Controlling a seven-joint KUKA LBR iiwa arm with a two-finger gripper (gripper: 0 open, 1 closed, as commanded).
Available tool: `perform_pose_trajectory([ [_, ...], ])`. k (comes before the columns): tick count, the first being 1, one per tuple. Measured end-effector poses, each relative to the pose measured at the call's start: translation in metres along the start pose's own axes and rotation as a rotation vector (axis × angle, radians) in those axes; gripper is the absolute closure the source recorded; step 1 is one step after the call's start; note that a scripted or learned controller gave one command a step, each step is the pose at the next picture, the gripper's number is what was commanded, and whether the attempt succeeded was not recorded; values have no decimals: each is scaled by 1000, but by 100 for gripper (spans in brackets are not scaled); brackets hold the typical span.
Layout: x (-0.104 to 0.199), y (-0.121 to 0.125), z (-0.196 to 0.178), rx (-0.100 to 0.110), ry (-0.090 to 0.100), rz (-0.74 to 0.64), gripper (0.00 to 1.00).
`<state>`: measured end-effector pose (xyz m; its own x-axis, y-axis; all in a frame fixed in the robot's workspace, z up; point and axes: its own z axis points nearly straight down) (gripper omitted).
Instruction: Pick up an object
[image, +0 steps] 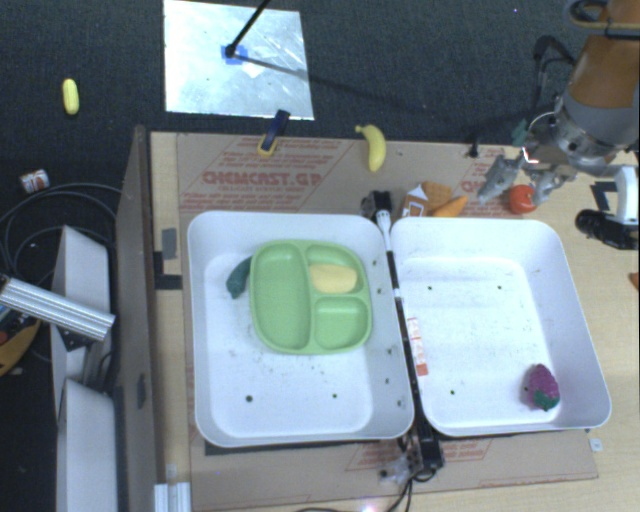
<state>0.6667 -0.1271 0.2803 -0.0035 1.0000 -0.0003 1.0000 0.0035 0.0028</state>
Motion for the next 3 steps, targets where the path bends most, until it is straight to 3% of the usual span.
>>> perform_pose_trajectory([
  [1,0,1,-12,-4,0,-3,100],
  [2,-16,-43,-14,1,0,4,100],
  [3,81,-13,103,11,6,-9,100],
])
